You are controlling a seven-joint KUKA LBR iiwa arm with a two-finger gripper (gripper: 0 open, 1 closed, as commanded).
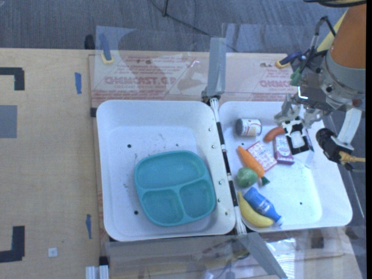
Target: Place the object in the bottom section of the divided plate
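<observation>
Teal plastic divided plate (173,186) waits in the left white bin (116,121); the gripper (295,133) should lower straight above the toys; whether its jaws are spread I cannot tell.

Count, viewed from above:

Shallow white plastic bins: 2, one holding the plate (110,118), one holding the small items (331,205).

Teal three-section divided plastic plate (174,186): 1.

Small items, 8 in all:
- white cylindrical can (249,127), left of the jaws: 1
- orange-red sausage-shaped piece (273,134): 1
- orange toy carrot (250,159): 1
- pink patterned packet (263,154): 1
- purple packet (283,149), just beneath the jaws: 1
- green leafy toy vegetable (246,177): 1
- blue plastic bottle (262,204): 1
- yellow toy banana (253,214): 1
</observation>
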